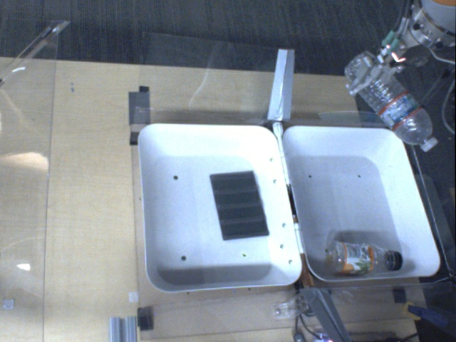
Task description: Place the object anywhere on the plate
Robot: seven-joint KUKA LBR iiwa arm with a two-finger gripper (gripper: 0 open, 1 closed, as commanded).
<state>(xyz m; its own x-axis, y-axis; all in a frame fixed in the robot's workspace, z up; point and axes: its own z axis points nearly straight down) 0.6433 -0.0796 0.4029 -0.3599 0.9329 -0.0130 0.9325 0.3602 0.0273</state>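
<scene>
A clear plastic water bottle [390, 102] with a red and blue label hangs tilted in the air over the back right corner of the right bin [335, 169], cap end pointing down to the right. My gripper [385, 54] is at the top right, shut on the bottle's upper end. The plate [239, 205], a dark ribbed rectangle, lies flat in the middle of the left bin [160, 191], well to the left of and below the gripper.
A second bottle [362, 257] with an orange and green label and a dark cap lies on its side at the front of the right bin. A grey bar [281, 84] stands behind the seam between the bins. Cables hang near the right edge.
</scene>
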